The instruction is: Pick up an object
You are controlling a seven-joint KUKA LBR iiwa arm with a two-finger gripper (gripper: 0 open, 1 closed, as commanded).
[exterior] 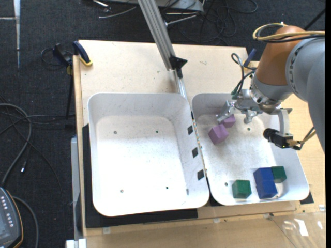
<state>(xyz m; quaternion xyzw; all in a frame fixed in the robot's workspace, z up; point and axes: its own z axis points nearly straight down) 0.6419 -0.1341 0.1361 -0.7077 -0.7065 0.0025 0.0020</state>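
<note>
Purple blocks are nearest: a small one [228, 121] sits right at the claw [237, 111], seemingly just under its left finger, and a larger one [218, 134] lies just beyond, lower-left, tilted. Both are matte lilac cubes in the right bin [289, 154]. Whether the claw is apart or clamped, I cannot tell. Green [241, 188] and blue [266, 182] blocks lie well apart, near the front rim.

- We cannot tell how the gripper [234, 112] stands, since its tip is too small.
- A small purple block [228, 121] sits partly hidden beneath it.
- The dark green block [279, 173] is partly covered by the blue block [265, 183].
- The arm [302, 66] is cut off by the right edge.
</note>
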